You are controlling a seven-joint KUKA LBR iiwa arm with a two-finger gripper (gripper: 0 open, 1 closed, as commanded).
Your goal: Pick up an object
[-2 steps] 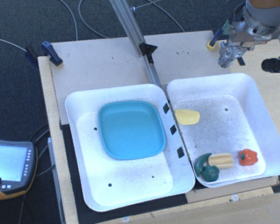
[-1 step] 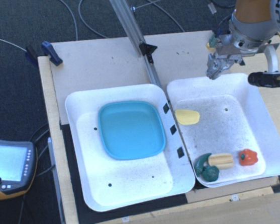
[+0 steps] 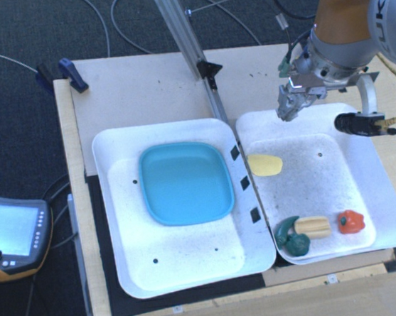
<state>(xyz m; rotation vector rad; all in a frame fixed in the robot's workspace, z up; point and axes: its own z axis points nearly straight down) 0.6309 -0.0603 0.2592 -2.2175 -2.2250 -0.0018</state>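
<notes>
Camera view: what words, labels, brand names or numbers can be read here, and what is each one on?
"UK": large dark letters on the grey arm at the top right edge, cut off by the frame; the rest of the word is out of view.
Handheld control pad at the left: its lit screen and buttons are too small and blurred to read.
No readable text on the bins, the blue plate or the toy food.
</notes>
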